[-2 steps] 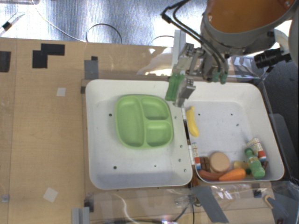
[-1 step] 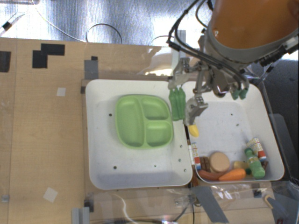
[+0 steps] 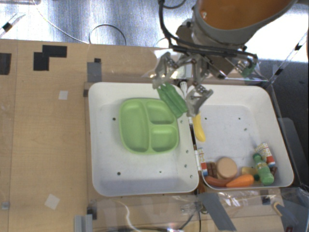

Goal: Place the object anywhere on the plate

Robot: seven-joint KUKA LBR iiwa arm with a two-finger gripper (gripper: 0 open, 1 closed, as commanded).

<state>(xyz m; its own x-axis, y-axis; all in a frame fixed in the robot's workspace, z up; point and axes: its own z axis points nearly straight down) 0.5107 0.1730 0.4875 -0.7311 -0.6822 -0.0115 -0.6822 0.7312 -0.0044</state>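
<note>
A long green vegetable toy [image 3: 172, 101] hangs at a slant over the plate's upper right corner, between the fingers of my gripper [image 3: 178, 91], which is shut on it. The light green divided plate [image 3: 140, 125] lies in the left white bin [image 3: 111, 173], nothing resting in its compartments. One finger [image 3: 161, 77] shows above the vegetable's upper end and the other [image 3: 198, 98] is by its lower right side. The arm's wrist looms over the bins' far edge.
A yellow banana toy [image 3: 199, 129] lies in the right bin [image 3: 241, 117] close to the divider. Several toy foods crowd that bin's front corner, among them an orange carrot [image 3: 240, 181], a tan round piece [image 3: 227, 167] and a green bottle [image 3: 264, 173].
</note>
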